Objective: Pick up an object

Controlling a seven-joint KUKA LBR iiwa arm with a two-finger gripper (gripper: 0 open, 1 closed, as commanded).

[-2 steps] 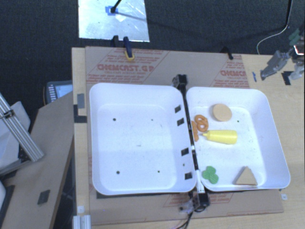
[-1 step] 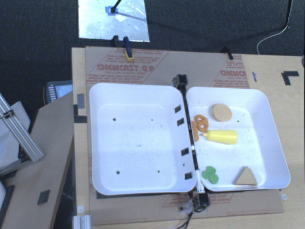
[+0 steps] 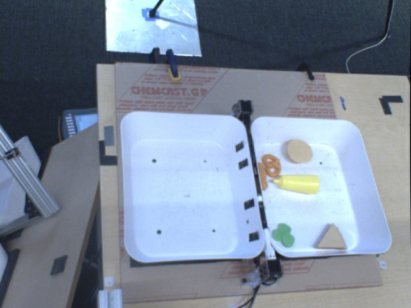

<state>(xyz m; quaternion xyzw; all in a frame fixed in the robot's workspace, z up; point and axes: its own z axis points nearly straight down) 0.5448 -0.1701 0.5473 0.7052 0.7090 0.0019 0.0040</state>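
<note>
Objects for picking: five, all in the right bin (image 3: pixel 359 172). Round tan disc (image 3: pixel 299 151) toward the far side, centre. Orange pretzel-shaped piece (image 3: pixel 270 166) just in front and to the left of the disc, close to the bin's left wall. Yellow squeeze-bottle shape (image 3: pixel 298 184) lying on its side just beside the pretzel, its nozzle pointing left toward the divider. Green leafy piece (image 3: pixel 283 235) at the near left corner. Tan wedge (image 3: pixel 331 237) at the near side, to the right of the green piece and well apart from it.

Left bin (image 3: pixel 186 185) sits touching the right bin along the centre seam, where dark clips (image 3: pixel 244 165) run down the join. Both bins rest on a printed cardboard sheet (image 3: pixel 192 88) on the worktop (image 3: pixel 369 101). A shiny metal plate (image 3: pixel 153 18) lies on the dark floor beyond the far edge.

Tool position relative to the objects: cannot tell; tool opening likewise cannot be judged.
</note>
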